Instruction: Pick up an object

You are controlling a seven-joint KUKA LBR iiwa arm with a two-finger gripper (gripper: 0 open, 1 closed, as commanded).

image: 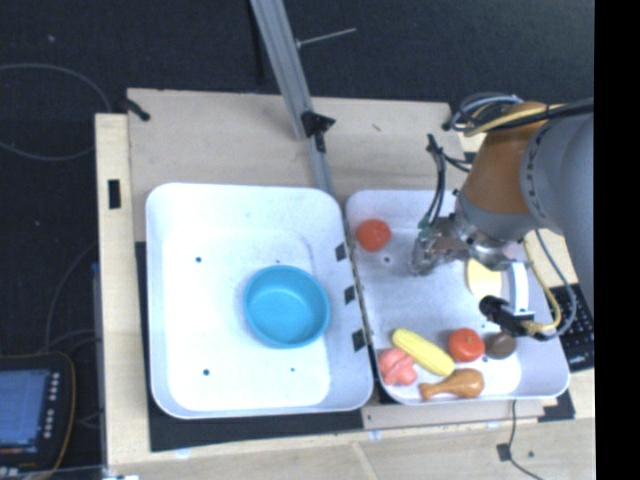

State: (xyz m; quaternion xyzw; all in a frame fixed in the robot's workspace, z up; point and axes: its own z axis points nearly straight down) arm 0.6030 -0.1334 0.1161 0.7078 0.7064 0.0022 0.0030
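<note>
along the right white bin's (392, 208) near edge lie a brown toy drumstick (452, 385), a pink lumpy toy (398, 367), a yellow corn cob (423, 351), a red tomato-like ball (465, 344) and a small brown ball (500, 345). the blue round bowl (287, 305) sits in the left white bin (180, 218). farther back, the gripper (430, 258) hangs low over the right bin's floor, near an orange-red ball (374, 234); whether it is parted or grasping anything, i cannot tell.

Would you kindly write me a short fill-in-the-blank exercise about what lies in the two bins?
1. The bowl in the left bin is ____ in colour.
2. The gripper hangs over the ____ bin.
3. The drumstick lies just below the yellow ____.

Missing words: blue; right; corn
</note>
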